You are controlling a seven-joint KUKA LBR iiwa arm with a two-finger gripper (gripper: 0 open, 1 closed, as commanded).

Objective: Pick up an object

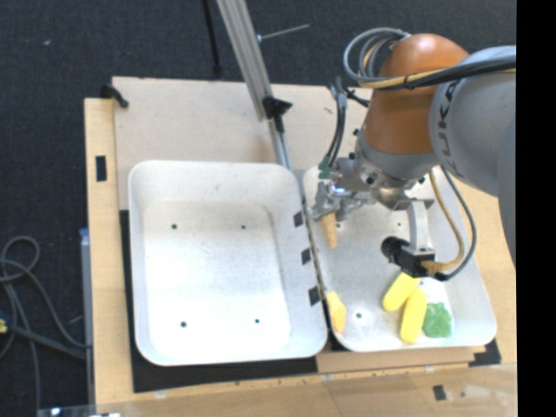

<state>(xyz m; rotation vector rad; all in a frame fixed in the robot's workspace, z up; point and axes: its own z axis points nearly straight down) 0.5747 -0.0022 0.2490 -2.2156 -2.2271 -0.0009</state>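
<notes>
My gripper (333, 208) hangs over the left edge of the right bin (369, 341), close to the wall between the two bins. A small tan, cone-shaped object (330, 231) pokes out below the fingers and sits between them. On the right bin's floor lie two yellow oblong pieces (398, 292) (413, 315), a green lump (438, 320) and a yellow-orange piece (335, 311) at the front left corner.
The left bin (143, 189) lies beside the right one. A slanted aluminium post (248, 50) rises behind the bins. A black cable fitting (401, 252) and looping hoses hang from the wrist over the right bin.
</notes>
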